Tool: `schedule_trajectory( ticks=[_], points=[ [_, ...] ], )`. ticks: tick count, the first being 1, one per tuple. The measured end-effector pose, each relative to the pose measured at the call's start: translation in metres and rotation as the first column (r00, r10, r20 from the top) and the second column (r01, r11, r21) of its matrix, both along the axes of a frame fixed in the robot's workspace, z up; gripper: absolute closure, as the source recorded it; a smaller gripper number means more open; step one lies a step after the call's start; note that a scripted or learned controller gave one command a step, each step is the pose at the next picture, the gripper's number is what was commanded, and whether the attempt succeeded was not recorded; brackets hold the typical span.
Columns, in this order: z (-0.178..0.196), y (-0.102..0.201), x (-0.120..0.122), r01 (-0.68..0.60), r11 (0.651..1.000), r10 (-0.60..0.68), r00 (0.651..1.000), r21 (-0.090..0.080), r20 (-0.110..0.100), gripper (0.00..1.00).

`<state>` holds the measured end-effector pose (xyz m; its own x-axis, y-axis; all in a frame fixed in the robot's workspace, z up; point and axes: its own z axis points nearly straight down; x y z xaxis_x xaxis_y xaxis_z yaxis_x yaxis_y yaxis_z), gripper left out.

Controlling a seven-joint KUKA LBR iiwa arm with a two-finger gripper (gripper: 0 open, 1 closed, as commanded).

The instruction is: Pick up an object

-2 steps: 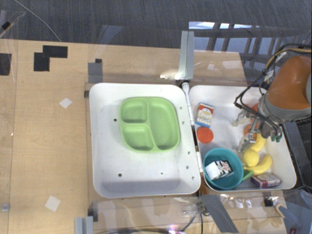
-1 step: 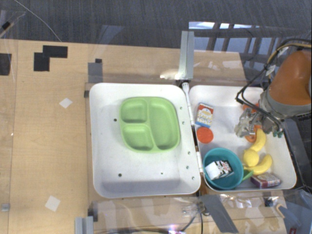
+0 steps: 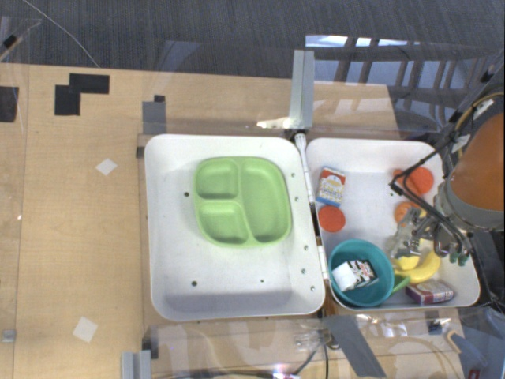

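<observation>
The right bin (image 3: 367, 168) holds several small items. A white, orange and blue carton (image 3: 331, 186) lies at its left, with an orange disc (image 3: 331, 219) just below it. A teal bowl (image 3: 380, 289) at the front holds a small printed packet (image 3: 353, 273). A yellow banana (image 3: 424, 268) lies right of the bowl, with a purple box (image 3: 430, 293) beyond it at the front. An orange ball (image 3: 421, 180) and a smaller orange piece (image 3: 403, 210) sit at the right. My gripper (image 3: 412, 242) hangs low over the right side, just above the banana's upper end.
The left bin (image 3: 170, 290) carries a green divided plate (image 3: 241, 200). My arm's orange band (image 3: 481, 176) and cables cover the right bin's far right edge. A metal post (image 3: 303, 85) stands behind the seam between the bins.
</observation>
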<state>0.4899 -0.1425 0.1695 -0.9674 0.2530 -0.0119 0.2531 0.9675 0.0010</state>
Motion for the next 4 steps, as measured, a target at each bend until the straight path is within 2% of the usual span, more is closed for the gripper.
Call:
schedule_trajectory(
  ticks=[1, 2, 3, 4],
  points=[
    [0.054, -0.028, 0.138, -0.082, 0.997, 0.082, 0.997, -0.003, 0.004, 1.0],
    [0.053, -0.028, 0.137, -0.081, 0.997, 0.081, 0.997, -0.001, 0.0, 0.0],
    [-0.06, -0.064, 0.101, -0.113, 0.994, 0.113, 0.993, 0.003, -0.013, 0.0],
    [-0.081, -0.046, 0.091, -0.067, 0.998, 0.067, 0.998, -0.001, 0.001, 0.0]
  ],
)
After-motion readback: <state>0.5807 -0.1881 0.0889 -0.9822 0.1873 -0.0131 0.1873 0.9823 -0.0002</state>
